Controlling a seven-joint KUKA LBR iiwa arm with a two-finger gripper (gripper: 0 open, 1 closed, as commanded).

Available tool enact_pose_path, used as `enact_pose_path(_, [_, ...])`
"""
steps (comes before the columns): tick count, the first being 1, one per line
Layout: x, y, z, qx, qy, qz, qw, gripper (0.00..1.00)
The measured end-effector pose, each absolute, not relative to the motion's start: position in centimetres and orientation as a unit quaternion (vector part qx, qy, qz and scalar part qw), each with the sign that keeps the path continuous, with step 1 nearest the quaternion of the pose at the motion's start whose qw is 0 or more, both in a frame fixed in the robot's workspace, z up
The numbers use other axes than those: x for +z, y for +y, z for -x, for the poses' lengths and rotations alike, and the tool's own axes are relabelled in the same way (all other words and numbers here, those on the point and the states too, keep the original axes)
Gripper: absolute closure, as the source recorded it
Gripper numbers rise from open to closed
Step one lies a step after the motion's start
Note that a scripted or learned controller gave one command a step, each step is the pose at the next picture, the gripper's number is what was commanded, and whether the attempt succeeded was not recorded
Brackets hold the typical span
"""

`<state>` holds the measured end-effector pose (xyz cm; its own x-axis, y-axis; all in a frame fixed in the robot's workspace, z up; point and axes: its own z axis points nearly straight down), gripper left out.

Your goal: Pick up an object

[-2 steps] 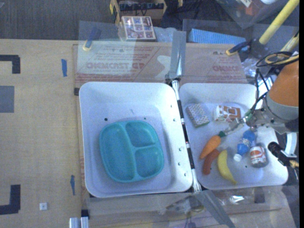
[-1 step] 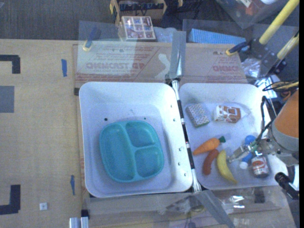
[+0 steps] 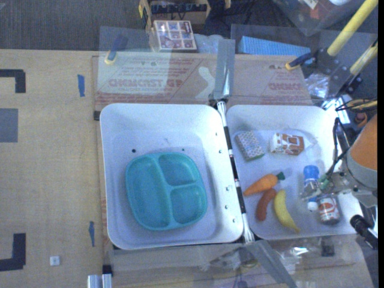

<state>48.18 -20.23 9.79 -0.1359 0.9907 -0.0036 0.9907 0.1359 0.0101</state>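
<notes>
The right bin holds several small things. A patterned grey-green block and a white and brown carton lie at the back. An orange carrot, a red-brown sausage and a yellow banana lie at the front. A clear bottle with a blue cap and a small red and white can sit at the right. My gripper hangs low at the bin's right side, just right of the bottle and above the can. Nothing shows between its fingers.
The left bin carries a teal divided plate. The arm's orange band and grey wrist stand over the right bin's right wall. Cardboard sheets and boxes lie beyond the bins' far edge.
</notes>
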Motion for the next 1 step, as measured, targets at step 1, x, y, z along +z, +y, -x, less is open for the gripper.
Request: enact_pose_path(1, [18.8,-16.19,-55.14,0.0001,0.735,-0.678,0.001,1.0])
